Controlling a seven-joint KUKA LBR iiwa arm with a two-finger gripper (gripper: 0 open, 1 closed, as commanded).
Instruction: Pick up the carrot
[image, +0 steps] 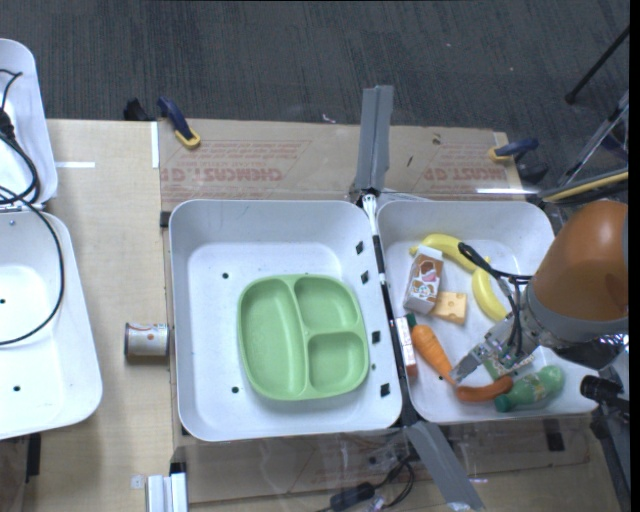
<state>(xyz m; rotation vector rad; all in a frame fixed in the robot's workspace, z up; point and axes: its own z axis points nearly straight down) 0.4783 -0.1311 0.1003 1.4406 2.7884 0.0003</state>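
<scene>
The carrot (431, 348), orange with a small green top, lies slanted near the left wall of the right bin (535, 222). My gripper (476, 364) hangs low in that bin, just right of the carrot's lower tip. It sits above an orange-red sausage-shaped piece (484, 391). The grey arm with its orange band (592, 262) covers the bin's right side. I see nothing lifted off the bin floor.
The right bin also holds a yellow banana (470, 268), a small carton (424, 281), a cheese wedge (451, 306) and a green vegetable (530, 391). A green divided plate (262, 340) lies in the left bin. A small can (147, 340) rests on the bench to the left.
</scene>
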